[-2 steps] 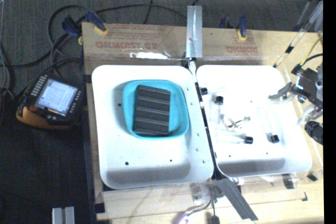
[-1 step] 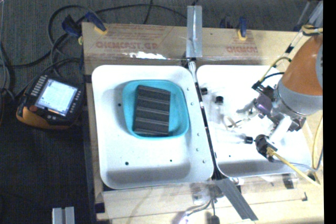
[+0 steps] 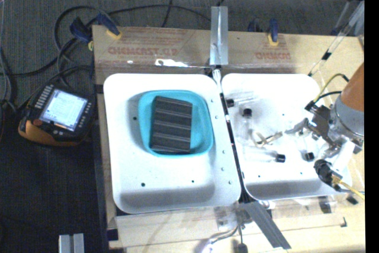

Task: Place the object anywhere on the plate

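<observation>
A: In the camera view, where is the block (image 3: 172,124)?

B: It lies flat on the blue plate (image 3: 203,138), in the left bin (image 3: 118,169). It is dark and ribbed, with grooves running across it, and it covers the middle of the plate. The blue rim shows on all sides of it.

A: So the task looks finished?

B: I judge yes, the block rests fully on the plate and nothing touches it.

A: And the gripper (image 3: 296,129)?

B: It hangs over the right bin (image 3: 266,186), near its right side, well apart from the block. Whether it is open or closed I cannot tell, the parts there are small and mixed with cables. I see nothing held in it.

A: How would the block handle, if one must take it again?

B: It seems stiff and not fragile, maybe a little heavy for its size. The grooves could give some grip, but the top is wide, so I would take it across the shorter width, on the two long edges, near the middle

A: Any risk?

B: The plate may slide together with it
</observation>
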